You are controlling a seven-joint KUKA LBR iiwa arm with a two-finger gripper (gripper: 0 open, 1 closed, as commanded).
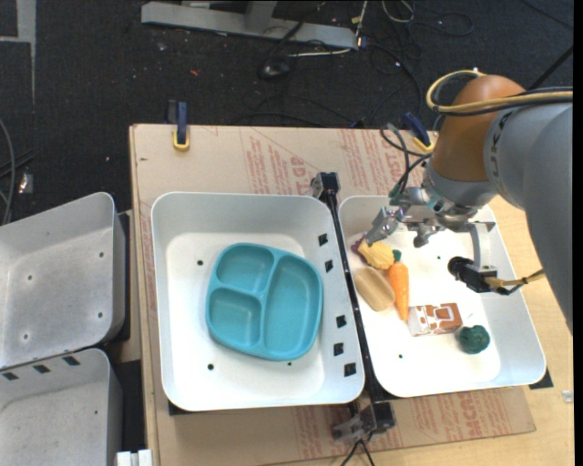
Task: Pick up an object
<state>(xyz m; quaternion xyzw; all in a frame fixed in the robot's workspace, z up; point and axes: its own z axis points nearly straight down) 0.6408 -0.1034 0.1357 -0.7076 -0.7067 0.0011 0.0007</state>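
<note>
The grey arm (533, 155) reaches in from the right, orange band above its wrist, claw (401, 227) pointing down.

- A dark floor (82, 82) lay beyond the bench's far edge, speckled with bits of debris.
- Black cables (301, 56) trailed across it near a grey metal base (246, 25).
- The bench top was a brown board (264, 155) printed with red lettering.
- A blue and yellow clamp (181, 125) gripped the board's far left corner.
- Spare white trays (55, 273) sat off the bench's left edge.
</note>
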